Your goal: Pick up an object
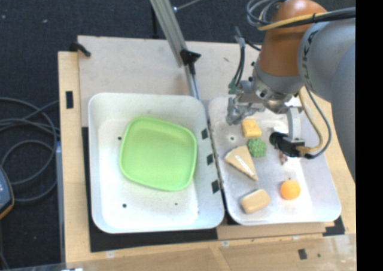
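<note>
My gripper [237, 110] hangs, jaws' state I cannot tell, just beside the small yellow block [251, 127], and crowding from the green knobbly piece [257, 148] below could spoil my grasp.

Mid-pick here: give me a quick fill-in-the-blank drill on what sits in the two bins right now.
1. The green plate lies in the ____ bin.
2. The orange ball lies in the ____ bin, near its front edge.
3. The gripper hangs over the right bin, just beside the small ____ block.
4. The green broccoli piece sits directly below the yellow ____.

Missing words: left; right; yellow; block
</note>
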Controlling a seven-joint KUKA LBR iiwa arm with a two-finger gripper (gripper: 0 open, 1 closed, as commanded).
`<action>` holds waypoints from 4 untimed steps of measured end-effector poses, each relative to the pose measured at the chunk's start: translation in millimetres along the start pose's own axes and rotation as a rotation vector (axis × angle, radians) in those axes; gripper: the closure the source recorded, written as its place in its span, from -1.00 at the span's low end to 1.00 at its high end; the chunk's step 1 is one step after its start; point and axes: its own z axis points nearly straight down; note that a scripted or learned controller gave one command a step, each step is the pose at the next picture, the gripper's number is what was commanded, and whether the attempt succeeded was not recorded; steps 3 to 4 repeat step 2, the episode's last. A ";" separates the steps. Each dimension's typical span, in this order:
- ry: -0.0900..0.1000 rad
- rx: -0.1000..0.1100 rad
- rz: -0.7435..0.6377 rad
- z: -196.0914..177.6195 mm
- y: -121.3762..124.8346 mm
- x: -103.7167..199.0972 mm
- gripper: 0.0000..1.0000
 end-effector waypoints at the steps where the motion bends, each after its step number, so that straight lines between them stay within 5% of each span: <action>1: 0.000 0.000 -0.001 -14.5 -7.1 53.6 1.00; 2: -0.001 0.002 0.000 -4.6 -5.4 104.8 1.00; 4: -0.001 0.002 0.000 -4.6 -5.4 104.8 1.00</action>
